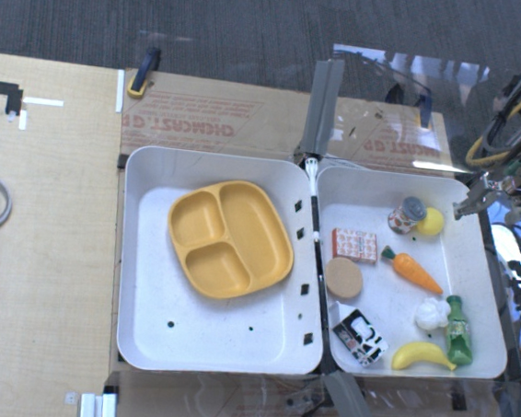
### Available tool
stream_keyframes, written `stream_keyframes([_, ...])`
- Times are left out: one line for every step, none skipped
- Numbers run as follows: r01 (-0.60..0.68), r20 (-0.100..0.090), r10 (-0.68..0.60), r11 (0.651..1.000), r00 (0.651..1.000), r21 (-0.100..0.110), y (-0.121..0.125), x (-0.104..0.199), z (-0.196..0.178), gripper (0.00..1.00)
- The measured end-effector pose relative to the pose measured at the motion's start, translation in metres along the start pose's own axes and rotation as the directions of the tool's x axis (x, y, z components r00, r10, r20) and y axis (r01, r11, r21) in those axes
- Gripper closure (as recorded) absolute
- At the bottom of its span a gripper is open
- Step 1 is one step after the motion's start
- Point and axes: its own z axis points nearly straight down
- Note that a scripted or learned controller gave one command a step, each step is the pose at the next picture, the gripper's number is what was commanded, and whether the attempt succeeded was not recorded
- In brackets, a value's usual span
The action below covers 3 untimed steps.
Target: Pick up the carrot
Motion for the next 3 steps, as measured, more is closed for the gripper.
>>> stream_keyframes([0.224, 0.002, -0.224, 0.975, 0.975, -0.001, 0.02, 0.019, -0.013, 0.0])
stream_keyframes([0.26, 0.0, -0.26, 0.966, 0.966, 0.0, -0.014, 0.025, 0.155, 0.0])
stream_keyframes([0.257, 0.003, -0.257, 0.966, 0.966, -0.003, -0.014, 0.024, 0.146, 1.0])
